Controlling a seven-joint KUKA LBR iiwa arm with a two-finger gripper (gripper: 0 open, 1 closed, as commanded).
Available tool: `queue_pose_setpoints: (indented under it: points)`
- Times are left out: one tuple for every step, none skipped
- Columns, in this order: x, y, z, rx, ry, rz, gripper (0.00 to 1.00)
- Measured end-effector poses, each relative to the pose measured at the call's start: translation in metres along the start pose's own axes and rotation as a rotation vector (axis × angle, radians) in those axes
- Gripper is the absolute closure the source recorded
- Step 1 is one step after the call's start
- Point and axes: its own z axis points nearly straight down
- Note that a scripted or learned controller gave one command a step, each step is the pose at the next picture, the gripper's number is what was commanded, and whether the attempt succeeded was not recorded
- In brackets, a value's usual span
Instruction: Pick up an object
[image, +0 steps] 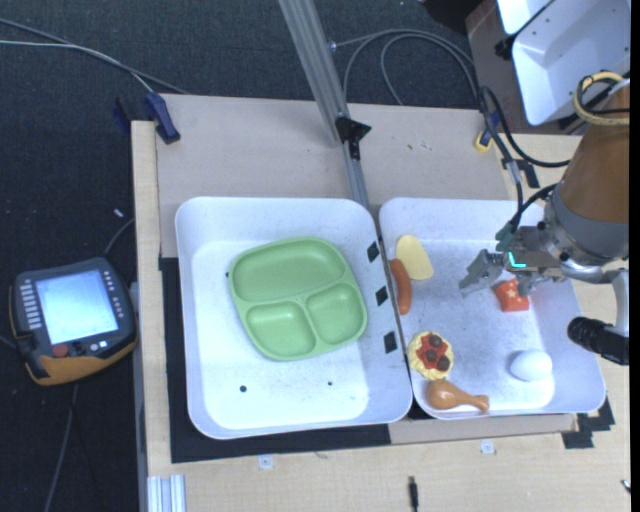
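1. Because the gripper (497, 272) hangs over the right bin (470, 215) with its grey fingers (480, 272) spread open, it holds nothing.
2. Just beside the fingers lies a small red object (513, 296), probably the target.
3. Farther away sit a white egg (529, 366), a hot dog (402, 284), a small pizza (431, 353) and a chicken leg (456, 397).
4. A green divided plate (298, 297) fills the left bin (205, 330), so it is not of interest now.

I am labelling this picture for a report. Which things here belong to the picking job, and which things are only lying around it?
For the job:
- gripper
- red block beside it
- white egg
- hot dog
- yellow piece
- small pizza
- chicken leg

Lying about:
- green divided plate in the left bin
- handheld controller beside the bench
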Motion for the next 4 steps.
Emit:
queue_pose_setpoints:
  points:
    - [0.000,0.000,0.000,-0.001,0.000,0.000,0.00]
    - [0.000,0.000,0.042,0.004,0.001,0.001,0.00]
    - [-0.001,-0.005,0.086,0.006,0.001,0.002,0.00]
    - [-0.006,-0.011,0.131,0.006,0.001,0.003,0.00]
